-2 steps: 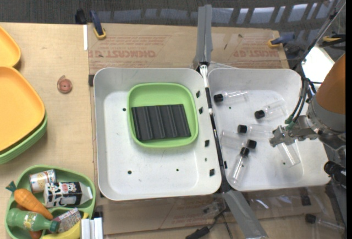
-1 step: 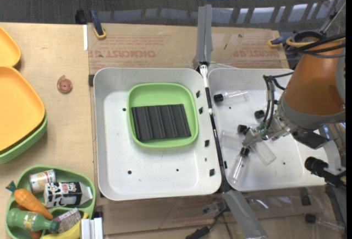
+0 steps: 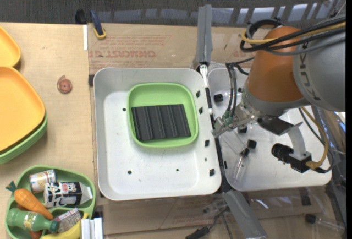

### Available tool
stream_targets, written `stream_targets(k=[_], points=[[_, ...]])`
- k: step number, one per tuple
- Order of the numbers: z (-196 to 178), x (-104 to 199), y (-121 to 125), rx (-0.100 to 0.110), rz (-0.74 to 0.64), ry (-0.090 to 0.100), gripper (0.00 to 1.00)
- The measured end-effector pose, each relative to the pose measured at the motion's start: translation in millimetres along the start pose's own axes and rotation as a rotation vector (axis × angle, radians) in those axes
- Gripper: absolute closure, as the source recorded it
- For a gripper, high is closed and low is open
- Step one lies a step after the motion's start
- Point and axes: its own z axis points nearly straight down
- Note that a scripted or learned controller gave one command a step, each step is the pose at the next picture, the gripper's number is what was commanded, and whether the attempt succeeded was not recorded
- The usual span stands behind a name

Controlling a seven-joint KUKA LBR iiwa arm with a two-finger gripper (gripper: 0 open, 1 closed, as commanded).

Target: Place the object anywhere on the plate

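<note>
Bowl [image 3: 49,207]: round green plastic, nearest on the left, heaped with toy food: an orange carrot [image 3: 30,203], a small can [image 3: 42,180], a green bottle [image 3: 30,221].
Left bin [image 3: 110,177]: shallow white tray with rounded corners and a smooth floor.
Plate [image 3: 162,96]: squarish green plastic with a raised rim, in the far half of the left bin.
Object [image 3: 163,121]: flat, dark grey, ribbed rectangular slab lying on the plate.
Right bin [image 3: 275,177]: white and shallow, beside the left bin.
Gripper [image 3: 234,121]: over the right bin's left side, near the dividing wall; cannot tell how it stands.
Arm [image 3: 278,61]: glossy orange band, grey shell, black and yellow cables.
Dishes [image 3: 19,106]: smooth orange over green, stacked at the left edge.
</note>
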Motion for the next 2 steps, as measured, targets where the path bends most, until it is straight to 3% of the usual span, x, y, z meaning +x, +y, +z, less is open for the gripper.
stream_targets(k=[1, 2], points=[[0.0, 15.1, 43.6, 0.001, -0.043, 0.000, 1.00], [-0.1, 15.1, 43.7, 0.000, -0.043, 0.000, 0.00]])
